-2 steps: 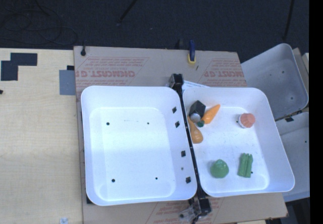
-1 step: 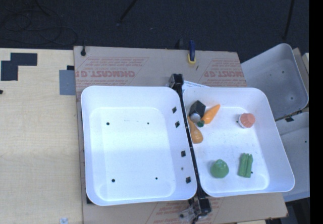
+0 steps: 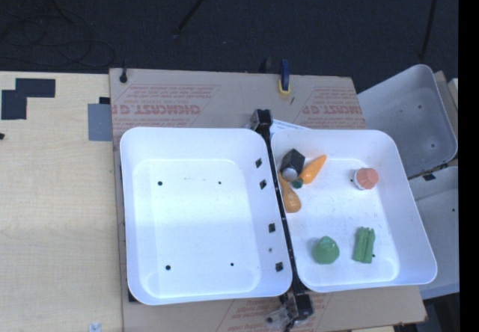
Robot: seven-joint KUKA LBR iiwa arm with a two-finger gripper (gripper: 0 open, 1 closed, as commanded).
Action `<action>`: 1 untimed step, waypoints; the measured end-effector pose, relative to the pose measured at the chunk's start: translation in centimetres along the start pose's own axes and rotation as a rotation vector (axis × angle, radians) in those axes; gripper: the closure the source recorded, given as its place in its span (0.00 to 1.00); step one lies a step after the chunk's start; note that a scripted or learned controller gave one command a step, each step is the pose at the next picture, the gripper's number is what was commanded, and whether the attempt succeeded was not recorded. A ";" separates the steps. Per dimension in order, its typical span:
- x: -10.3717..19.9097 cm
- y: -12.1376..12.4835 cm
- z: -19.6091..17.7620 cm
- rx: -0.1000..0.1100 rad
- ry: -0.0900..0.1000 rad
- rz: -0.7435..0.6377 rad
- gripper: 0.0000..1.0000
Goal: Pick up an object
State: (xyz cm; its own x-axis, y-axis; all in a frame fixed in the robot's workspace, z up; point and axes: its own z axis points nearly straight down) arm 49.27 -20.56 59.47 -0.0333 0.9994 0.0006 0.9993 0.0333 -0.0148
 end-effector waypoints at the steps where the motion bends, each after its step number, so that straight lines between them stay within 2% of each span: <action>1: 0.1 0.1 -0.9 0.003 0.001 -0.005 1.00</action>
State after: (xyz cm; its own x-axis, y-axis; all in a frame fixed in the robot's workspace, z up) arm 49.38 -20.49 60.38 -0.0384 0.9993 0.0014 0.9991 0.0384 -0.0174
